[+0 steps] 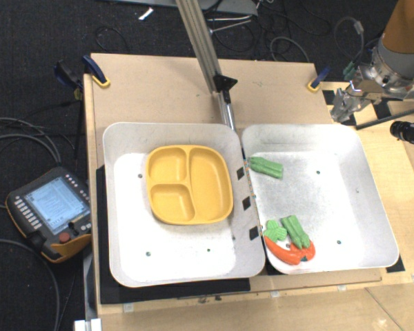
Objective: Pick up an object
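A small green toy vegetable (265, 167) lies near the upper left of the right bin (345, 185). At that bin's front left corner an orange-red toy carrot with green leaves (290, 241) rests against the rim. A yellow divided plate (190, 184) sits in the left bin (124, 205). My gripper (343, 105) hangs at the far right, beyond the right bin's back right corner, well above and away from every object, with nothing seen held in it.
A metal pole (203, 40) slants from the top down to the seam between the bins. Blue and yellow clamps (95, 72) hold the bench's back corners. A teach pendant (52, 209) lies on the floor at the left.
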Robot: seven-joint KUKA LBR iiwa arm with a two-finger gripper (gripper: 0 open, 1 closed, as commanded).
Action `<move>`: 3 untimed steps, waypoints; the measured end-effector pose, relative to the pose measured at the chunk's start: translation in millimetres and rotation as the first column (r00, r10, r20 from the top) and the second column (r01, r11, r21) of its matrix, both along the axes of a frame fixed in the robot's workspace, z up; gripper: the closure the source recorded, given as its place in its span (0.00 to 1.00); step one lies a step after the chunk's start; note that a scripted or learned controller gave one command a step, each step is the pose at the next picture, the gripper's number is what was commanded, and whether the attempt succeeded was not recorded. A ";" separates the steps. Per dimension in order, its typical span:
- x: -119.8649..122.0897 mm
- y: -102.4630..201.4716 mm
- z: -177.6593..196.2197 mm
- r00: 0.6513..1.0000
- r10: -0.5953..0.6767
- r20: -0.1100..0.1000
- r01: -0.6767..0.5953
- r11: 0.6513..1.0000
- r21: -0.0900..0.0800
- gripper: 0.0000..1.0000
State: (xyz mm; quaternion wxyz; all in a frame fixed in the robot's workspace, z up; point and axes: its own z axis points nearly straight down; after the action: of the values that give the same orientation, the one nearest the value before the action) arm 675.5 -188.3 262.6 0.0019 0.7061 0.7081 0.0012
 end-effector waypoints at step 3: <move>-82.5 128.7 -12.5 1.000 0.004 -0.008 -0.004 1.000 0.003 1.00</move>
State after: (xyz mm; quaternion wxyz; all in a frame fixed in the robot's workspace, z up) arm 593.1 -59.5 250.1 -0.0017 0.7048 0.7094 -0.0006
